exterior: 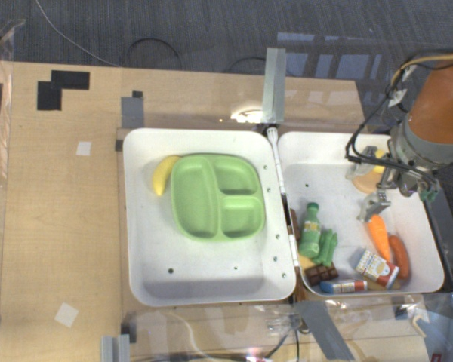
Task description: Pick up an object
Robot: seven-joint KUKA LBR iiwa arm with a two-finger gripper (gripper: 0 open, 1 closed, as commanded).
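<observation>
My gripper (pixel 379 200) hangs over the upper right part of the right bin (pixel 325 173), below the grey wrist and the orange band. It is just above the top end of an orange carrot (pixel 379 237). A pale yellow-peach object (pixel 365 176) lies partly under the wrist to the upper left. A red sausage (pixel 399 256) lies beside the carrot. A green bottle (pixel 311 229) stands in the bin's left part. I see nothing held in the gripper.
A small printed carton (pixel 373 265), a red and blue tube (pixel 344 286) and a dark green piece (pixel 328 246) lie along the right bin's front. The left bin (pixel 143 270) holds a green divided plate (pixel 215 197) and a yellow banana (pixel 162 174).
</observation>
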